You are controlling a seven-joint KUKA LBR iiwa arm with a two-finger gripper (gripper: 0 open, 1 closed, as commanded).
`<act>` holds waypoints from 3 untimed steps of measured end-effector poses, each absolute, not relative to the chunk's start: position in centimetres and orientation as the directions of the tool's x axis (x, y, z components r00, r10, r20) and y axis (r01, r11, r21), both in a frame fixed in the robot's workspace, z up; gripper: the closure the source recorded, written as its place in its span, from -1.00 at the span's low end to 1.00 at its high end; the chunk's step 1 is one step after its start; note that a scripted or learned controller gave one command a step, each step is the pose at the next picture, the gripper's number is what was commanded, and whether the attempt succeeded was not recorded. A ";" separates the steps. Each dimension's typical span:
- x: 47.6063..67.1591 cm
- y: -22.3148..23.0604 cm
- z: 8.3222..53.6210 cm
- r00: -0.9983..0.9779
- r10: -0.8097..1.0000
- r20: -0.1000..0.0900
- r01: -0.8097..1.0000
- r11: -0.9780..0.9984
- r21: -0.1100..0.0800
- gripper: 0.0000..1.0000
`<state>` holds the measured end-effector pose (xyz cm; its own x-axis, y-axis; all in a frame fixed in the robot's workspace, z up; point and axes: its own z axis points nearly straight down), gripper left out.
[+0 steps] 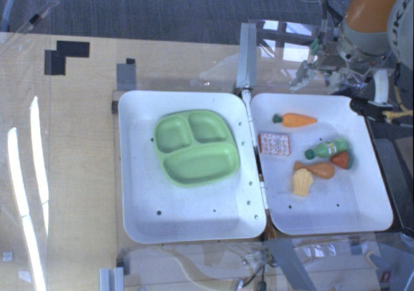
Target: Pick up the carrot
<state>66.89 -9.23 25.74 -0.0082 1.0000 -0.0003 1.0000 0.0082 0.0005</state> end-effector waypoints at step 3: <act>67.1 -2.7 19.6 0.110 0.994 0.000 0.994 -0.110 0.004 1.00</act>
